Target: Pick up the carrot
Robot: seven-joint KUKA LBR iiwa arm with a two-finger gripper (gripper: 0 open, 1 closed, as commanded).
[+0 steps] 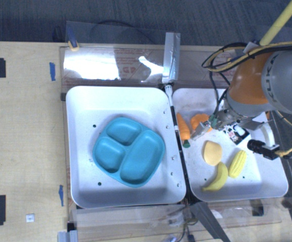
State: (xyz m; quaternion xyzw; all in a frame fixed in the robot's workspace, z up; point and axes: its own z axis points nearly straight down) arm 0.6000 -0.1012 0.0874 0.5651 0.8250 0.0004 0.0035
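Two white bins sat on the table. Camera view: carrot [183, 128], orange with a green stem end, lay along the right bin's [274, 183] left wall. Pincer [202, 128] hovered just beside it; its state I could not tell. Best approach: centre over the carrot, clear of that wall.
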